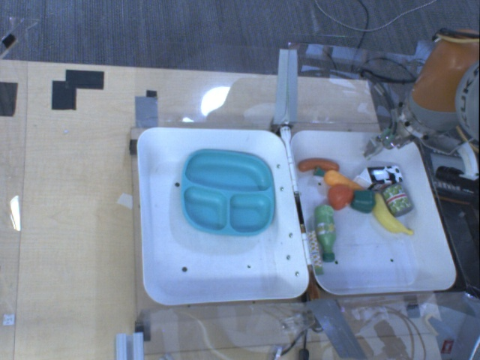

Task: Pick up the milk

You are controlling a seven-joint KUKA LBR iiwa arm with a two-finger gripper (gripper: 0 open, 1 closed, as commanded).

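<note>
Looking down, you see the milk lying in the right bin near its far right corner, beside the can. The gripper hangs just beyond it, apart; whether it's wide or narrow, you cannot tell.

Bright even overhead light; glare patch on bench above left bin; soft shadows; slightly soft focus.

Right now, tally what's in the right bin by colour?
Green: 3 (bottle, can, pepper)
Red: 2 (sausage, tomato)
Orange: 1 (carrot)
Yellow: 1 (banana)
Black-and-white: 1 (milk)
Total: 8
</note>
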